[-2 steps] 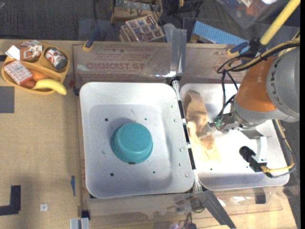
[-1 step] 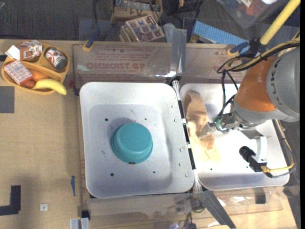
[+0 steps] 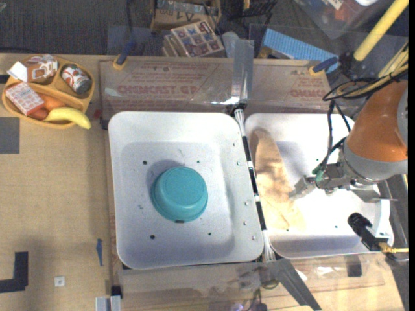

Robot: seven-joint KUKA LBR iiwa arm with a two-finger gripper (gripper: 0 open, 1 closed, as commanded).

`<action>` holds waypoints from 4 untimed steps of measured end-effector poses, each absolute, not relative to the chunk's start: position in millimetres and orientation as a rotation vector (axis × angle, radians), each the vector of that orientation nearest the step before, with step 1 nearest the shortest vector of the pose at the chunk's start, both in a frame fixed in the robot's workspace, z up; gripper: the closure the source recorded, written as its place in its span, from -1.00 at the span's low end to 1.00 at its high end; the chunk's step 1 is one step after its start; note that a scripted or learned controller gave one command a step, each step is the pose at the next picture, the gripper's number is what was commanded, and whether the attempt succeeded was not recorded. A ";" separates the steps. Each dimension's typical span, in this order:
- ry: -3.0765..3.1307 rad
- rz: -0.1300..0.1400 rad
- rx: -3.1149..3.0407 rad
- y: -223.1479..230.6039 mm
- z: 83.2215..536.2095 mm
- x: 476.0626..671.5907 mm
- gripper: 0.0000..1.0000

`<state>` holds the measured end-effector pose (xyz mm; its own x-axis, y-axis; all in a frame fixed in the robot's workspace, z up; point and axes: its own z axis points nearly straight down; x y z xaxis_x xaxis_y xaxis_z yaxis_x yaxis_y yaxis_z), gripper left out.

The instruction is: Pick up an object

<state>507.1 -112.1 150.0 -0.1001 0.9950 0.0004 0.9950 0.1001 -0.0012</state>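
While the gripper (image 3: 300,188) hangs low in the right bin (image 3: 337,238), beside a blurred tan shape (image 3: 271,173) along its left wall, I cannot tell its grip. A teal bowl (image 3: 180,194) sits mid left bin (image 3: 130,141). Likely the approach step; next it must settle over one thing and close.

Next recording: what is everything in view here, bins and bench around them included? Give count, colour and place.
left bin: 1, white, centre of bench
right bin: 1, white, touching the left bin's side
bowl: 1, teal, middle of left bin
flat object: 1, tan-brown, long, too blurred to name, left side of right bin
tray: 1, orange-yellow, bench's far left, holding small items
banana: 1, yellow, on the tray's front edge
cardboard: brown with red lettering, behind the bins
arm: 1, grey with orange band, from the right
gripper: 1, over right bin, beside the flat object
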 end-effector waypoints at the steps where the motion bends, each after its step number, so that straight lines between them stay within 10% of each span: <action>1: -2.345 -0.011 -2.104 -94.5 90.1 501.5 -1.00; 2: -2.349 -0.011 -2.104 -96.1 90.8 589.7 -1.00; 3: -2.352 -0.014 -2.099 -93.9 101.9 590.7 1.00; 4: -2.352 -0.014 -2.099 -93.7 102.0 590.8 -1.00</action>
